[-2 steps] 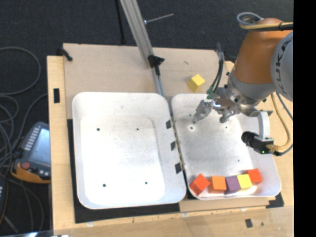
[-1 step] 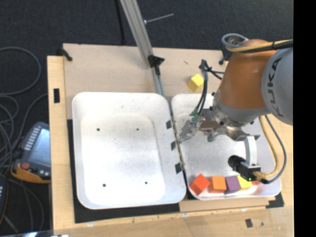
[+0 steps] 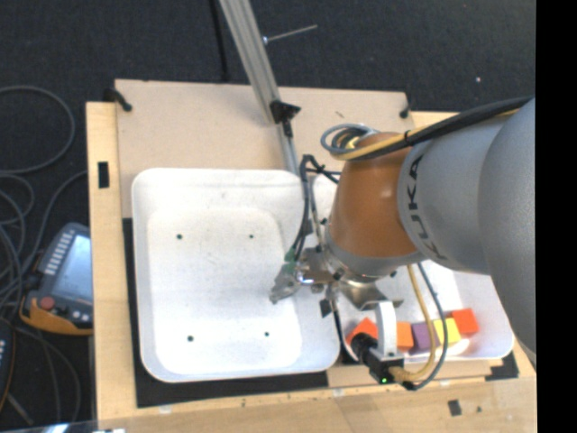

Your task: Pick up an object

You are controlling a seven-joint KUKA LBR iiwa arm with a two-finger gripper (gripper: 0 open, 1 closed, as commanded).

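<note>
Camera view shows my gripper (image 3: 287, 282) low over the left bin (image 3: 162, 197), its state something I cannot tell, while the blocks (image 3: 433, 330) — orange, purple, yellow — lie in the right bin; they look light, rigid, best pinched across flat opposite faces.

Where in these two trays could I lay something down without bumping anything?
The shallow white left bin shows bare floor up to its right rim, where the tool hangs. The right bin's near corner is crowded: orange block, yellow block, purple block.
</note>
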